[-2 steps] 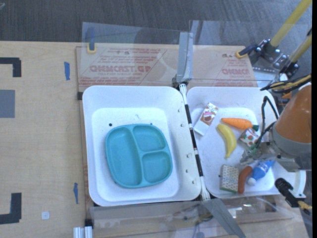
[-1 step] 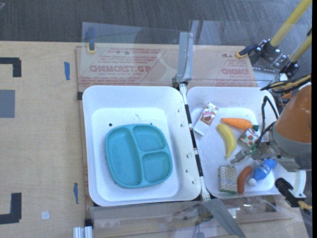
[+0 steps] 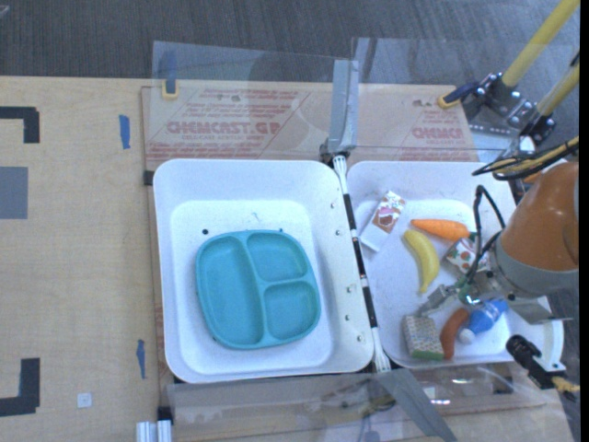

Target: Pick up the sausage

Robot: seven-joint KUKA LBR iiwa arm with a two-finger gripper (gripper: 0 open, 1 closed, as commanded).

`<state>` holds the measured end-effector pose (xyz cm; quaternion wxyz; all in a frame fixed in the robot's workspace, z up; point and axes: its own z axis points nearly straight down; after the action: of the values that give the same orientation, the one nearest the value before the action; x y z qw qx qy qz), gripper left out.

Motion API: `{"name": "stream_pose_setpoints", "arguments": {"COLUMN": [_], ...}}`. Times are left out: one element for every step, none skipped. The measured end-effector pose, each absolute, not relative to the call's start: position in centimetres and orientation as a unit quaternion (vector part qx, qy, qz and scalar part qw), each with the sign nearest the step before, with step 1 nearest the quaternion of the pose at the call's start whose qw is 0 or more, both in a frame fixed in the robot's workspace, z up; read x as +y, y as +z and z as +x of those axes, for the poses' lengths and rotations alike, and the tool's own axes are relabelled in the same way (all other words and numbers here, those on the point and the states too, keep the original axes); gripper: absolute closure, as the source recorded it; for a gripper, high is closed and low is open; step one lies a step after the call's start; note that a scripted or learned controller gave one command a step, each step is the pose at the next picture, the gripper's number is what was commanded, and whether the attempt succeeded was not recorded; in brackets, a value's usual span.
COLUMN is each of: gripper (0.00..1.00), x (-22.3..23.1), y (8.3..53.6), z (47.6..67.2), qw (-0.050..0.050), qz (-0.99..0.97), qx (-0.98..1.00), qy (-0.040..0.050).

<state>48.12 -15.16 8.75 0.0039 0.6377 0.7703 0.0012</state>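
The sausage (image 3: 452, 332) is a short reddish-brown piece lying near the front of the right bin (image 3: 396, 180). It rests between a speckled greenish block (image 3: 423, 337) and a blue bottle (image 3: 484, 318). My gripper (image 3: 453, 296) hangs just behind and above the sausage, low over the bin floor, under the orange band of the arm (image 3: 550, 224). Nothing is seen held in it.
The right bin also holds a yellow banana (image 3: 424, 257), an orange carrot (image 3: 440, 229), a small white and red carton (image 3: 385, 219) and a red-patterned packet (image 3: 461, 255). A teal divided plate (image 3: 258, 288) lies in the left bin (image 3: 175, 201).
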Motion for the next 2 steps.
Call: {"name": "stream_pose_setpoints", "arguments": {"gripper": [0.00,0.00], "x": [-15.15,-15.15], "y": [8.75,8.75], "z": [48.12,48.12], "qw": [0.004,0.004], "qz": [0.638,0.638], "qx": [0.770,0.770], "qy": [0.0012,0.0012]}}
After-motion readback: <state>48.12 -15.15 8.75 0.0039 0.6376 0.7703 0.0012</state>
